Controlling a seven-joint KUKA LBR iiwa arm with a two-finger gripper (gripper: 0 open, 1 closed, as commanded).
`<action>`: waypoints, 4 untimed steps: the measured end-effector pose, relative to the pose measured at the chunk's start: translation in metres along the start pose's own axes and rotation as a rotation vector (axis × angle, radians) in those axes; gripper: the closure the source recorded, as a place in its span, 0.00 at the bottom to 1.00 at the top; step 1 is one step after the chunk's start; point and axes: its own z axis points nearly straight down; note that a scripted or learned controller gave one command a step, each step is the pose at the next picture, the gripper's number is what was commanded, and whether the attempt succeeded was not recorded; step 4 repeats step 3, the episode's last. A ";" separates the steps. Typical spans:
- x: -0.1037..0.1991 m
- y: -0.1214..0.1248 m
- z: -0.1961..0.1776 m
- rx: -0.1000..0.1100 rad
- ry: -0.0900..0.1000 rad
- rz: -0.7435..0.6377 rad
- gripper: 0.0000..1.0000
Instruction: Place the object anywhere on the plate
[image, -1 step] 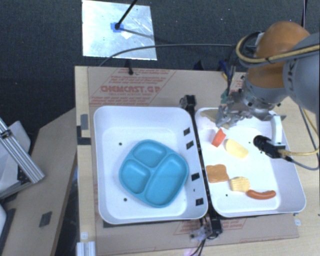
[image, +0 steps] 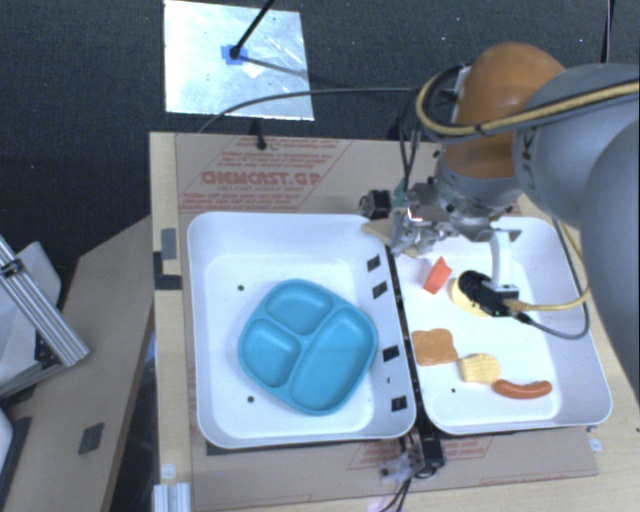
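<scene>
On the table, the blue plate (image: 306, 346) sits bare in the left bin (image: 215, 250) while the end effector (image: 418, 228), its grip state unreadable, hovers near the orange wedge (image: 436, 275), risking a missed pick among crowded food pieces.

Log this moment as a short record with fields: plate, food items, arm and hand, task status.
plate: blue three-compartment plate in the left bin, nothing on it
food items: all in the right bin: orange wedge, yellow piece, toast slice, ridged yellow chip, sausage
arm and hand: hand at the back left corner of the right bin, beside the divider; nothing visibly held
task status: no object on the plate yet
</scene>
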 end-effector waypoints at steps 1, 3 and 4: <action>0.059 -0.008 -0.004 0.000 0.000 0.000 1.00; 0.105 -0.006 -0.010 0.001 -0.001 0.005 0.00; 0.105 -0.006 -0.010 0.001 -0.001 0.005 0.00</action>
